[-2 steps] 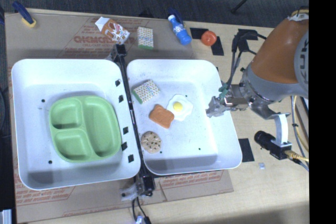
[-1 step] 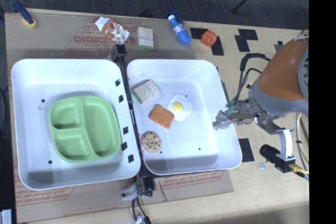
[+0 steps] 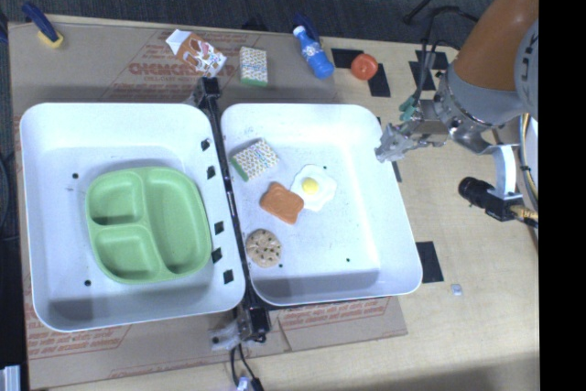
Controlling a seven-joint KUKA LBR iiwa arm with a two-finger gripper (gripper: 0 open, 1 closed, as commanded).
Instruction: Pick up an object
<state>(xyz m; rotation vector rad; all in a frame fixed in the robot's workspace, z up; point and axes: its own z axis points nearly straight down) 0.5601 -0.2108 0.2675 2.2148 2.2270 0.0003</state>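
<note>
At the near edge of the bench, bare wood showed to the right of the two white bins. The right bin held four small things. Nearest the camera lay a round cookie, close to the divider between the bins. Just beyond it sat an orange block, touching a fried egg toy that lay at its upper right. Farther back, near the divider, a checked green-and-white sponge-like square rested tilted on the bin floor. None of these was touched by the arm.

The left bin held a green divided plate with three compartments, lying flat in the middle of the bin.

The gripper hung at the right bin's far right rim, over its edge rather than over any of the objects, well apart from the egg and the block. Whether its jaws were spread or pressed together could not be told; nothing was seen between them. The grey arm with its orange band reached in behind it from the right.

Beyond the bins, on cardboard at the far side, lay a crumpled wrapper, a small checked packet, a blue bottle on its side and an orange ball. A blue-and-yellow clamp sat at the far left corner.
</note>
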